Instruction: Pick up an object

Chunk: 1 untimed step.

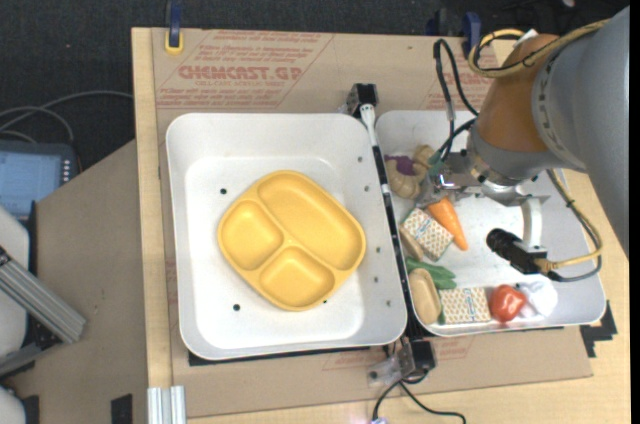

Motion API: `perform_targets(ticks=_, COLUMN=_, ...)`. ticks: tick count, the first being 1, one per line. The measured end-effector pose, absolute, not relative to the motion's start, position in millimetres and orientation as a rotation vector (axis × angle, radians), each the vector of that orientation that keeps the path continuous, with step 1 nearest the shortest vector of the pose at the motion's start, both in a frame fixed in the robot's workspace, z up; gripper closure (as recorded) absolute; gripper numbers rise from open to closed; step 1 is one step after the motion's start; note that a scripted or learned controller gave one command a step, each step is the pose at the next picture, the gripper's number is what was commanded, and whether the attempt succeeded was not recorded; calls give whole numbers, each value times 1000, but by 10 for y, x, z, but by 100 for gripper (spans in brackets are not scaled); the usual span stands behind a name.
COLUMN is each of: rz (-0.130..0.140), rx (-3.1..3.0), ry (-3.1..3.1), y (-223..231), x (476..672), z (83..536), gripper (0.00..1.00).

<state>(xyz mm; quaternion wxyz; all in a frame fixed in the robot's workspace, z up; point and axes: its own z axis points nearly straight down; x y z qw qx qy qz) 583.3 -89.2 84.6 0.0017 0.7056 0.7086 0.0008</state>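
1. Camera view, hidden parts: my arm [575,82] is cut off by the frame's right edge. It covers the back right part of the right bin [478,264], so whatever lies under it cannot be seen.
2. Camera view, jaws: they are low under the wrist, over the back left part of the right bin. I cannot tell whether they are wide or narrow.
3. Camera view, hard to make out: a tan lump [405,177] and a purple scrap [399,161] lie by the right bin's left wall, beside my jaws. I cannot identify either one.
4. Camera view, task things: all are in the right bin.
   - A carrot [452,222] lies just in front of my jaws, touching a patterned packet [426,235].
   - A green piece [433,268] lies in front of that packet.
   - Along the front wall sit a tan bun [424,296], a second packet [465,305], a red piece [507,302] and a white piece [541,295].
5. Camera view, arm pose: the arm comes in from the right. Its orange band [510,107] is above the wrist, and it bends down into the right bin.
6. Camera view, edges: the two bins meet along one shared wall.
7. Camera view, open room:
   - The left bin [195,212] holds a yellow divided plate [290,237] in the middle, with bare floor on every side of it.
   - A bare patch lies between the carrot and the front row.
   - The surface [250,62] behind the bins is a printed sheet.
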Motion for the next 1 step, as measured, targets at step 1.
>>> perform_targets(ticks=1, rz=8, rx=2212, ry=2223, y=-234, x=6020, z=1894, gripper=100)
